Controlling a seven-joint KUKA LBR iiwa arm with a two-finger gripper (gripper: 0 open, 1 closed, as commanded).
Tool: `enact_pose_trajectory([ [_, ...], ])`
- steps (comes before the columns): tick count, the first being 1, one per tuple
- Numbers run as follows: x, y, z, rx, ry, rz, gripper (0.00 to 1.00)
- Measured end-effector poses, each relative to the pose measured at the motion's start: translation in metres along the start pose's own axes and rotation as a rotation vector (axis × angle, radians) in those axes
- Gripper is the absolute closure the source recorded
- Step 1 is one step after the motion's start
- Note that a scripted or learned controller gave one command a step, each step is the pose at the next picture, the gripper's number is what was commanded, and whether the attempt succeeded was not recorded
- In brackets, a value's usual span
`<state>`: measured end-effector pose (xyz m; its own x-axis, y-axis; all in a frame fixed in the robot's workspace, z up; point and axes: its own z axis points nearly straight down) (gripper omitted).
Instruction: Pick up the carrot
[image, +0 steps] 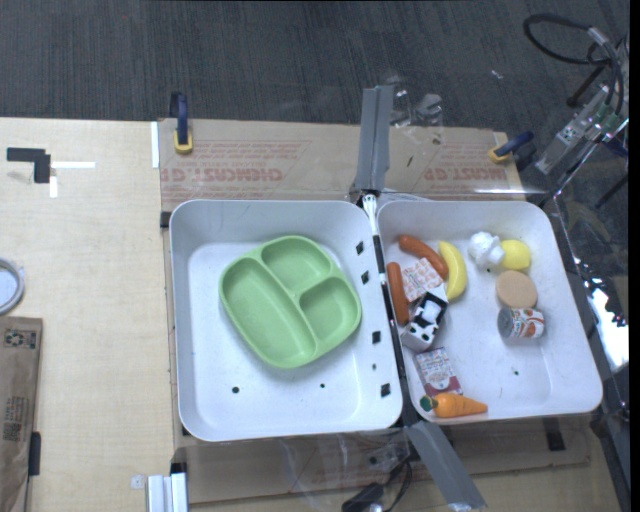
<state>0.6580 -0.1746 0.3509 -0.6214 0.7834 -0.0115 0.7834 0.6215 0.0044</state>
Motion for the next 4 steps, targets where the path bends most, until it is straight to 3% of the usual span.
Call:
enact_pose_trajectory([
  [1,-0.034,-0.033,0.071,0.001,0.010,-0.381,1.00],
  [4,-0.037,-0.031,0.041,-0.007,-0.004,-0.377,1.00],
])
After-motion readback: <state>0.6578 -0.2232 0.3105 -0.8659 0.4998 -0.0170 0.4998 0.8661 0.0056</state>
